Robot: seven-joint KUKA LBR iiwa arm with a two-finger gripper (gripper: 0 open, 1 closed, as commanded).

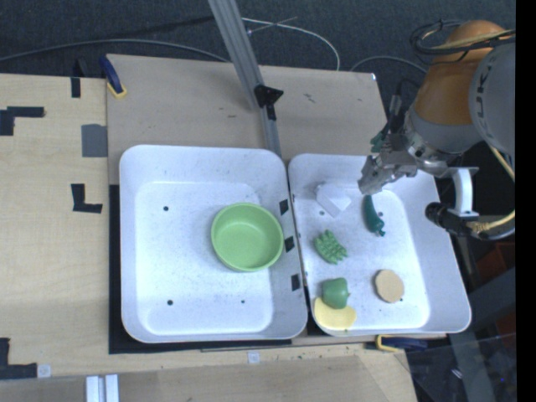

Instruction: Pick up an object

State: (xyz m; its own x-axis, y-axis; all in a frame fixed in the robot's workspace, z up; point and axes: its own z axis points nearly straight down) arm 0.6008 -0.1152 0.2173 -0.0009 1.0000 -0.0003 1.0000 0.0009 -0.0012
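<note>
My gripper (pixel 371 183) hangs over the back of the right bin (pixel 435 249), just above the upper end of a dark teal toy (pixel 372 216). A clear white piece (pixel 334 199) lies to its left. Further forward in the same bin lie a ridged green toy (pixel 331 246), a green pepper-like toy (pixel 336 291), a yellow piece (pixel 333 316) at the front rim and a tan round disc (pixel 389 286). Nothing shows between the gripper's tips.
A green bowl (pixel 246 237) sits in the left bin (pixel 151 224). A grey pole (pixel 243 53) rises from the bench behind the bins. The arm's orange band and black cables stand at the right, beside the right bin.
</note>
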